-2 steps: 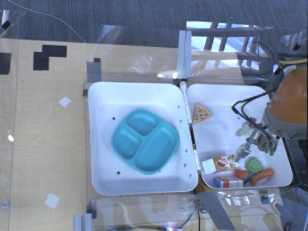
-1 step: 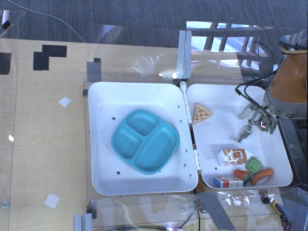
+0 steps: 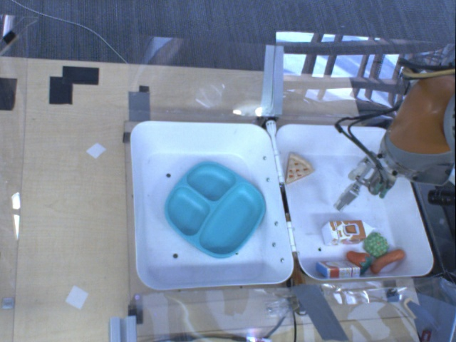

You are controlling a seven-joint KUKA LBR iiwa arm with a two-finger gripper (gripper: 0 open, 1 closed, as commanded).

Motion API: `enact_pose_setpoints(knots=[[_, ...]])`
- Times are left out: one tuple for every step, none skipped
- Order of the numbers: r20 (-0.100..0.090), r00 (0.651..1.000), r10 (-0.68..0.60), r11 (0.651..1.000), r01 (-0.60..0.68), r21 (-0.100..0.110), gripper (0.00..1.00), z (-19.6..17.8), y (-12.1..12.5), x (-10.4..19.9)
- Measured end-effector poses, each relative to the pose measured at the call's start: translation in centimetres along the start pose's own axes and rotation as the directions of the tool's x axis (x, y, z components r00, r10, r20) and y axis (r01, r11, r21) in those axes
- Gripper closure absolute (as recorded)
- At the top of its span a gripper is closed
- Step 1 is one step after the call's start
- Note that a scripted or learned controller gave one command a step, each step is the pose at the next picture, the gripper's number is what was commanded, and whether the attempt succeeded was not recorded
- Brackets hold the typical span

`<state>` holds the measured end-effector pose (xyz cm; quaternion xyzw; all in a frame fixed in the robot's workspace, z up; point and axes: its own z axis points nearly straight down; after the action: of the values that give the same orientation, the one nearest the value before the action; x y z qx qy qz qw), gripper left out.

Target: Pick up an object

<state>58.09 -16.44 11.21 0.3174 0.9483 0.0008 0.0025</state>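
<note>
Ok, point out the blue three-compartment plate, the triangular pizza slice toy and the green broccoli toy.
blue three-compartment plate (image 3: 187, 206): camera view, its left compartment.
triangular pizza slice toy (image 3: 298, 168): camera view, middle of the slice.
green broccoli toy (image 3: 376, 244): camera view, its bumpy head.

The bench (image 3: 64, 212) is seen from one fixed camera set high above, tilted down and facing the far side. Both bins are taken in, left bin (image 3: 142, 191) and right bin (image 3: 420, 241).

Grey arm (image 3: 427, 164), orange band (image 3: 422, 116)
</note>
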Motion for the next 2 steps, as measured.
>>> enact_pose_setpoints(knots=[[0.011, 0.988, 0.155, 0.988, -0.155, -0.006, 0.00, 2.2, -1.9, 7.1], [0.019, 0.988, 0.154, 0.988, -0.154, -0.012, 1.00, 1.1, -1.7, 6.8]])
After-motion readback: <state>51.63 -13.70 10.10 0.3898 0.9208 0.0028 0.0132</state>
